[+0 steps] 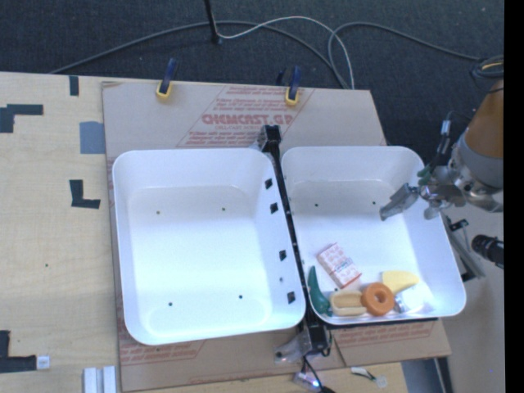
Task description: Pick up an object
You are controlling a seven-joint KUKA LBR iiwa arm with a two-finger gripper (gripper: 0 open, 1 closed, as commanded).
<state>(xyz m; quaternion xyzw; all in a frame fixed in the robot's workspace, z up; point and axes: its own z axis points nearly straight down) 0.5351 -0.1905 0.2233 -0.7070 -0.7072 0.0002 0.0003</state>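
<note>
Grey arm (479, 150), gripper (407, 199) over right bin (360, 166)

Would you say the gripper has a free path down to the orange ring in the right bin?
Probably yes: the gripper hangs over the right bin, and nothing covers the orange ring, though neighbours crowd it.

Dark carpet floor (98, 15), cables (270, 27) trailing; wooden bench (49, 244), cardboard sheet (237, 113), 2 clamps (167, 80).

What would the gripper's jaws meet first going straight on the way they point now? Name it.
Most likely the bare white floor of the right bin. The gripper points left and slightly downward over the bin's upper half; the small objects lie nearer the front wall, off that line. Depth is unclear.
</note>
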